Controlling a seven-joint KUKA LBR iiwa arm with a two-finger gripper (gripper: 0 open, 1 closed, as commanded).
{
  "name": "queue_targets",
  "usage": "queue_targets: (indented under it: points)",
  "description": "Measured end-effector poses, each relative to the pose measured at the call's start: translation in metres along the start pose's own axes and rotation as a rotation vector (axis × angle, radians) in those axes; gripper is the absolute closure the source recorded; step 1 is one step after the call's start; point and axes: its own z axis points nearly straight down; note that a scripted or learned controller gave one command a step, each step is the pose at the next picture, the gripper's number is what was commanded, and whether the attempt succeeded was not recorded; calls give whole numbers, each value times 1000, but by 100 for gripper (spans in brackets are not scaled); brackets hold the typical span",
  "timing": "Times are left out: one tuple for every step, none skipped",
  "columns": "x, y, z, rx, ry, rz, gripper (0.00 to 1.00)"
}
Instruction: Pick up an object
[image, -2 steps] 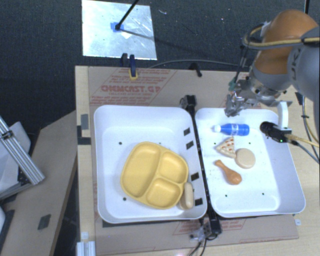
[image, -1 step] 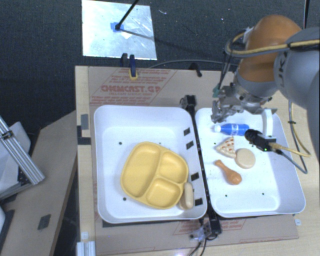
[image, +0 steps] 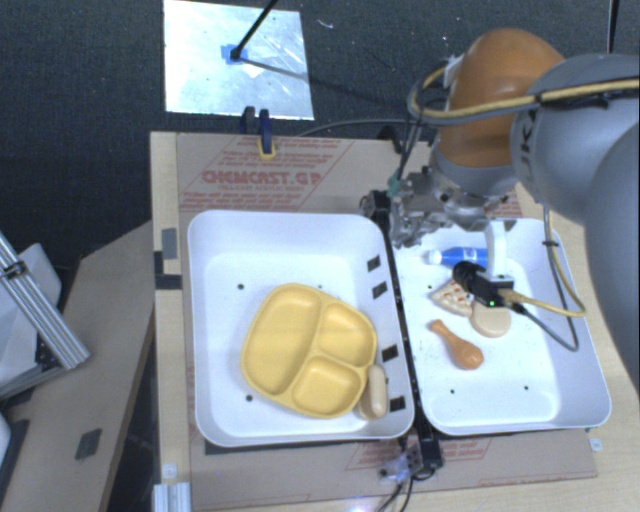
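End effector (image: 408, 228) at right bin's (image: 500, 392) far left corner, grip state unclear, drumstick (image: 458, 344) mid-bin, yellow tray (image: 305, 350) in left bin (image: 232, 252)

Divided tray (image: 305, 350) inside left bin (image: 230, 250)
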Motion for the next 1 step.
queue_targets:
  points:
    - [50, -17, -3, 1, -1, 0, 100]
